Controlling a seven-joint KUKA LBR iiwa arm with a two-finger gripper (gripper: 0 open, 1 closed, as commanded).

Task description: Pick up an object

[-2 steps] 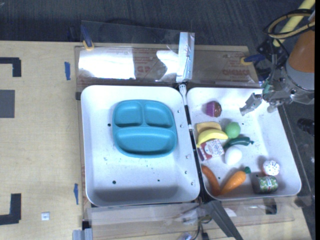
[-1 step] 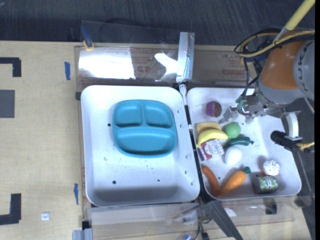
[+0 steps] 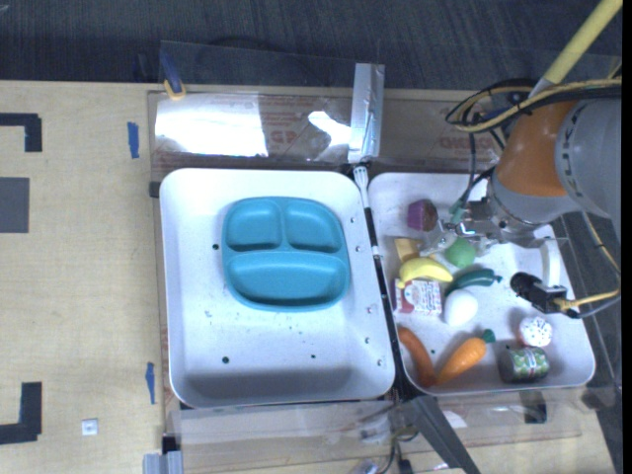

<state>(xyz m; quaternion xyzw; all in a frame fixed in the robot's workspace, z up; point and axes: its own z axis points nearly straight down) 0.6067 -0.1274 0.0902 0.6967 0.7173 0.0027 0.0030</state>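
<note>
Camera view looks down on the bench (image 3: 69,294) with its two white bins side by side. In the left bin (image 3: 197,354) a blue divided tray (image 3: 286,253) lies flat near the middle. The right bin (image 3: 578,358) holds a crowd of small toy foods: a purple piece (image 3: 423,214) near the top, a green round piece (image 3: 460,255), a banana (image 3: 425,270), a small red-and-white packet (image 3: 423,296) just below it, a white egg (image 3: 460,309), two carrots (image 3: 462,357) leaning toward each other at the bin's lower edge, a white round piece (image 3: 536,332) with red specks, and a dark green can (image 3: 523,364) in the lower right corner. The grey arm, orange band showing, reaches in from the right, and the jaws (image 3: 472,227) hang low over the upper middle of the right bin, just above the green round piece and beside the purple one. Whether the jaws are open or closed I cannot tell; their tips blur into the clutter beneath.
</note>
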